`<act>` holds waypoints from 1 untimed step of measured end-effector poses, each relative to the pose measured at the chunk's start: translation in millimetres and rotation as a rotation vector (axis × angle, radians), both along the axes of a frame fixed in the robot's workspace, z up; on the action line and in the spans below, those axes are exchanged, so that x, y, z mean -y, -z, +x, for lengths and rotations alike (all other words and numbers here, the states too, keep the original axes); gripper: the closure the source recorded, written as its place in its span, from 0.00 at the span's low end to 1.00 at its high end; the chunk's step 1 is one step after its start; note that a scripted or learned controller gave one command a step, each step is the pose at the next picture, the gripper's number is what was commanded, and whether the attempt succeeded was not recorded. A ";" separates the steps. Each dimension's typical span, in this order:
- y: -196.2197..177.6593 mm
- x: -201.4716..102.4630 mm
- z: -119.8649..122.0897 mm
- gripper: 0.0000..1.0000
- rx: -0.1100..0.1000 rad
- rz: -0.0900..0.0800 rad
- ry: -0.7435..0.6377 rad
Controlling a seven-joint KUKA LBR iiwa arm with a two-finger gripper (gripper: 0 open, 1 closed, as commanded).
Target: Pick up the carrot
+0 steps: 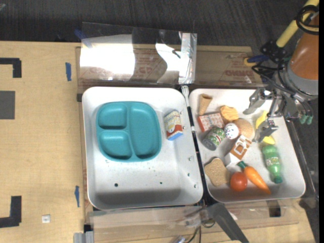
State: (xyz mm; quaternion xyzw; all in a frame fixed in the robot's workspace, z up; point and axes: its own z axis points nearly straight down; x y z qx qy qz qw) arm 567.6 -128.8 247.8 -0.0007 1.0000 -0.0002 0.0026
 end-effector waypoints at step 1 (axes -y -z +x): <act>94.2 58.3 -72.5 0.00 -0.006 0.002 0.234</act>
